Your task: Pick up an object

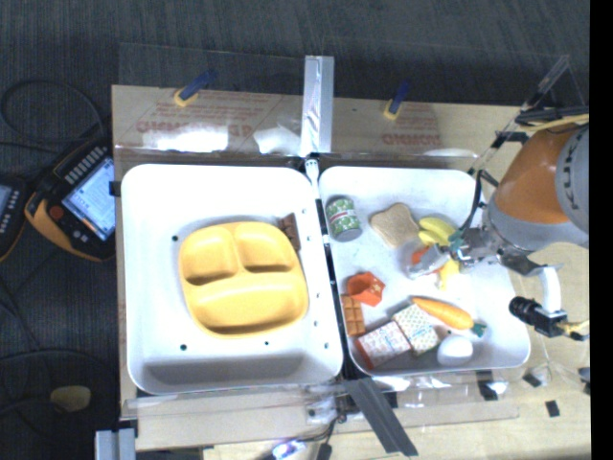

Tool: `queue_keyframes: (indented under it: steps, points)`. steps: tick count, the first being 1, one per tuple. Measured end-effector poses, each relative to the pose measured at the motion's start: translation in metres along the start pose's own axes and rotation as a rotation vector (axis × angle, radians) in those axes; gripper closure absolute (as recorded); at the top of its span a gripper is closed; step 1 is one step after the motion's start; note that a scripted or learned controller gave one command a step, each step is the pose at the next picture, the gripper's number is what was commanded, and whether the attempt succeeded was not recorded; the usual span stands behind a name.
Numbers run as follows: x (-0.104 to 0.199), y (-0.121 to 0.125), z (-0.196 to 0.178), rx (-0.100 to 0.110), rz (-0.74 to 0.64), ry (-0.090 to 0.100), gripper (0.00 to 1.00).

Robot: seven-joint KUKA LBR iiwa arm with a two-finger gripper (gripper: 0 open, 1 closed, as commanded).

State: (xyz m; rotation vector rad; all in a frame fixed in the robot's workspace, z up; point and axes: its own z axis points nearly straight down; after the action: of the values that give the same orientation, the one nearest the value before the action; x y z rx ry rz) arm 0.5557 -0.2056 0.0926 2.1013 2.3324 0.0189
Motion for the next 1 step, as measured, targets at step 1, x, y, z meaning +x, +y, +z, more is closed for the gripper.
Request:
queue_keyframes:
  steps: [1]
  points:
    - [-0.0019,0.0011,-0.0082,-0.007,0.0,-0.008,1.0]
